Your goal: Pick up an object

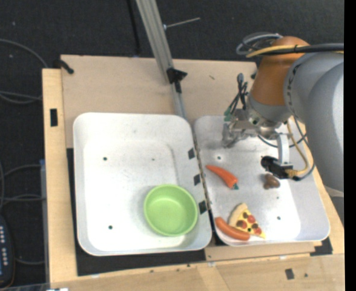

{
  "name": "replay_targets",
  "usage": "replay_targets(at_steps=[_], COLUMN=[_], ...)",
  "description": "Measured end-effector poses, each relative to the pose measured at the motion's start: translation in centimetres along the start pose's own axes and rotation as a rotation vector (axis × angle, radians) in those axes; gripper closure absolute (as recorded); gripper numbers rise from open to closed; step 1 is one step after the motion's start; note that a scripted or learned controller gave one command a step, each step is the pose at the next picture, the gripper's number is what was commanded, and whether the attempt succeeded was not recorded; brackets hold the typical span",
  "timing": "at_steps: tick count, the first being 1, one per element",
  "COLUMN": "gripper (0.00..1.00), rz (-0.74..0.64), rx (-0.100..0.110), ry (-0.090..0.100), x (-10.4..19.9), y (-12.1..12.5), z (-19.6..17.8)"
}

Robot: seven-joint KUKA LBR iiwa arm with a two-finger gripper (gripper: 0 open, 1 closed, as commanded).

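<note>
My gripper point(230, 134) hangs over the far left part of the right bin point(299, 220), below the orange wrist band. An orange carrot point(222, 176) lies in that bin just in front of the gripper, apart from it. A small brown object point(271, 182) sits to the carrot's right. At the bin's front lie a pizza slice point(246, 219) and a red sausage point(231, 230), touching each other. A green bowl point(171, 209) rests in the left bin point(105, 180) near its front right corner.
A slanted aluminium rail point(160, 41) rises behind the bins. The grey arm point(317, 102) covers the right bin's far right side, with cables and a black fitting point(276, 163) hanging near it. Brown bench board surrounds both bins.
</note>
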State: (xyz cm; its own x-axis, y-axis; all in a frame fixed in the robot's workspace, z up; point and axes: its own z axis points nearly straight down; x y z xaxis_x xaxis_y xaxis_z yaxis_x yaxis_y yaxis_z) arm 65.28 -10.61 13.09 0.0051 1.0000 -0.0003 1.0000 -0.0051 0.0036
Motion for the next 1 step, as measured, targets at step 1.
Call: replay_targets(at_steps=[1], gripper=[1.0], rz=[-0.003], rx=[-0.003], ry=[0.0], x=[-0.26], y=[-0.36], z=[-6.34])
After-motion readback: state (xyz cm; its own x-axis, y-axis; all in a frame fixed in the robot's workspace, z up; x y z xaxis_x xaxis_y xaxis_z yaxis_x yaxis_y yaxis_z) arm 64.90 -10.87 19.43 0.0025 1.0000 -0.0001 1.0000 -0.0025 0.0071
